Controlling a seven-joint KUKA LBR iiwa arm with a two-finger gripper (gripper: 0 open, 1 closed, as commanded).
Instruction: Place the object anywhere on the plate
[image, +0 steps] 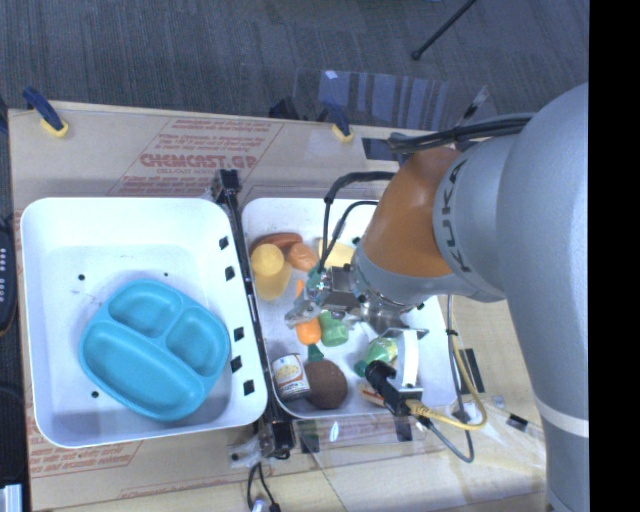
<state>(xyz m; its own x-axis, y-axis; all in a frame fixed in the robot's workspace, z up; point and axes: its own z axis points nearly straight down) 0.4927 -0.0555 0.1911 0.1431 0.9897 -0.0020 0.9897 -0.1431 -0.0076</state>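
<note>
Plate (155, 345) is what I'm steering toward: the blue sectioned dish is lying in the left bin (60, 230), well apart from the gripper (322, 300), which I'm holding low over the clutter of the right bin (290, 212). So the coming carry is running leftward across the divider between the two bins. I cannot tell how the pincer stands, nor whether it has hold of anything; the wrist is hiding that. Just beside its tip I'm seeing a small orange piece (310, 331) and a green piece (334, 330), touching or nearly so, and I'm judging one of these to be the thing being picked. Around them are lying a yellow cup (267, 267), a brown rounded item (325, 383) and a small can (290, 375). Nothing is resting on the plate yet.
</note>
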